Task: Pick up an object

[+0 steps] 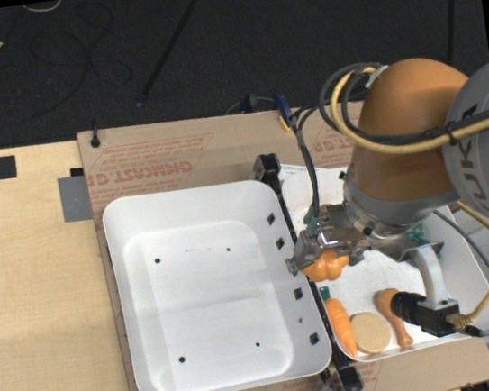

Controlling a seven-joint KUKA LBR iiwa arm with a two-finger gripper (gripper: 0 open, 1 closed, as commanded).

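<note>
My view of a robotics lab, wooden bench under cardboard sheet, loose cables on dark floor, two white bins.

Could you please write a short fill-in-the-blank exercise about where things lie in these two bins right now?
1. The end effector hangs over the ____ bin, near the wall that it shares with its neighbour.
2. The small rounded object right beneath the end effector is ____ in colour.
3. The carrot-shaped piece lies directly to the ____ of the tan disc in the camera view.
4. The arm carries an ____ band above its wrist.

Missing words: right; orange; left; orange
</note>
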